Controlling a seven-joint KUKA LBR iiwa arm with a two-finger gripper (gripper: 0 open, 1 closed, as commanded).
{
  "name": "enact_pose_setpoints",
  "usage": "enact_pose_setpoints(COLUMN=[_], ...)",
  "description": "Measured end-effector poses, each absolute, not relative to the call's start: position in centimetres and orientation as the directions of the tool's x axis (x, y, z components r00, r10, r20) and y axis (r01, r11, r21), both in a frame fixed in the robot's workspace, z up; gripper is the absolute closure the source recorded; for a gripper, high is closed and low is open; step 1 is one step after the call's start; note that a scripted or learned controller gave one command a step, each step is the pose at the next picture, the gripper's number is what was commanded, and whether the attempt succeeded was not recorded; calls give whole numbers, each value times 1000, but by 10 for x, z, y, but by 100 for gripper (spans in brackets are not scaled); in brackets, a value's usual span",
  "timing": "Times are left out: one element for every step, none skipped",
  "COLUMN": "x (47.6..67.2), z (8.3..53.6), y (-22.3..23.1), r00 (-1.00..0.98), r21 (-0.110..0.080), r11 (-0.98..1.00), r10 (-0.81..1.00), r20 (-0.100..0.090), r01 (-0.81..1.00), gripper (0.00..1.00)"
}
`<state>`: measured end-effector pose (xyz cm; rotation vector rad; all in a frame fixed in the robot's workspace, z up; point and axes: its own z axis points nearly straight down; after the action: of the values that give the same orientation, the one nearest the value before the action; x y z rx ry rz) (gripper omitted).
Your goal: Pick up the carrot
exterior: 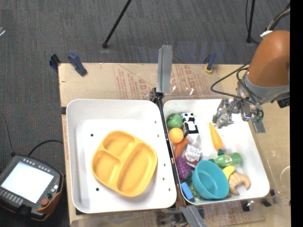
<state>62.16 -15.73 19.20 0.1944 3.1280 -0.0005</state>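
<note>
The carrot [216, 137], a short orange cone, lies in the middle of the right bin [251, 141], pointing away from the camera. My gripper [224, 121] hangs just above and slightly behind the carrot's far tip, a little to its right. Its fingers stand open with nothing between them. The grey arm with its orange dome [270, 58] comes in from the upper right.
Crowded around the carrot are a green bottle [227, 160], a teal bowl [210, 178], a croissant [239, 181], a lemon [175, 135], a green fruit [174, 121], a black and white toy [190, 123] and purple grapes [182, 167]. A yellow divided plate [124, 162] lies in the left bin [80, 112].
</note>
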Motion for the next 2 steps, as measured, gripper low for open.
enact_pose_setpoints(x=[620, 605], z=[189, 84], y=[-157, -184], r00=[-992, -982], r21=[1, 2], r11=[992, 982], r10=[124, 189], r20=[-3, 5], r01=[124, 189], gripper=[0, 0])
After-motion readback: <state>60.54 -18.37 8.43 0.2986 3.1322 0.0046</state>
